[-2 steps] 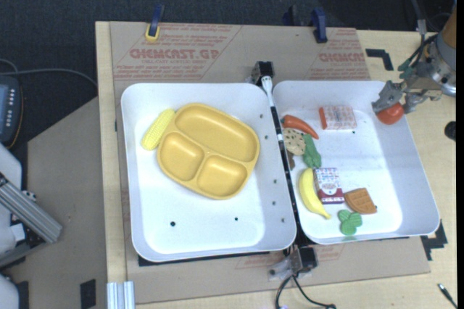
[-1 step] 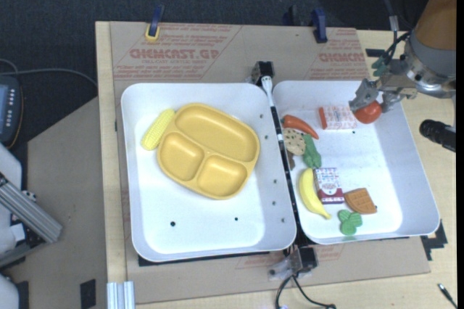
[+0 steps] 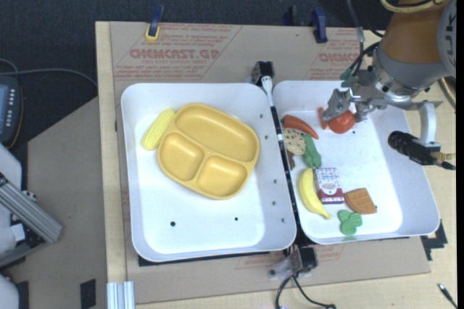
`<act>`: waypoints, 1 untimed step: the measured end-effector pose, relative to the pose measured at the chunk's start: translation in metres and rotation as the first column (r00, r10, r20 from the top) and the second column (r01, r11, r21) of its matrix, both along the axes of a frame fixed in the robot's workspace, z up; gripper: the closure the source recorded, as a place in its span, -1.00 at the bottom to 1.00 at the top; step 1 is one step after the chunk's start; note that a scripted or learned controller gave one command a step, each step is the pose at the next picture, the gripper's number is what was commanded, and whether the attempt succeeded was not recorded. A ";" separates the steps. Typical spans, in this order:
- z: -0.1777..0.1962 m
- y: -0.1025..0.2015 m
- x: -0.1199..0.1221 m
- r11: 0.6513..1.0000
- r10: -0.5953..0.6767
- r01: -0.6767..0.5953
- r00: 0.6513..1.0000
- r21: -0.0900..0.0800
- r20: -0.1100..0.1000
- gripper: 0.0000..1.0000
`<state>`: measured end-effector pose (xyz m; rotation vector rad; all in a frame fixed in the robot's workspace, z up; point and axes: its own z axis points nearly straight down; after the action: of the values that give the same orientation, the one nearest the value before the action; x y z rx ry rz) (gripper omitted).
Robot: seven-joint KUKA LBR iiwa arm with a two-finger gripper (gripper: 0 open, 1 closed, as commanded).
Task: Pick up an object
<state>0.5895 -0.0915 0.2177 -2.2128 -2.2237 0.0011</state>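
Gripper [image 3: 339,110] sits right over the tomato [image 3: 343,122] in the right bin [image 3: 406,184]; can't tell its state. Round tomato could roll or squirt out, and the chili [image 3: 300,125] lies close enough to snag

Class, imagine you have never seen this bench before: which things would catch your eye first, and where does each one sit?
First, the big yellow divided plate in the left bin, with a yellow corn cob against its upper-left edge. Next, the arm's orange band at upper right, its gripper down at a red tomato in the right bin. Near that bin's front lies a banana among other small toy foods.
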 end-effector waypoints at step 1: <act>-0.003 0.046 -0.014 1.000 0.000 0.000 1.000 0.000 0.001 1.00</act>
<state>0.5754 -0.0457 0.2150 -2.2135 -2.2237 0.0001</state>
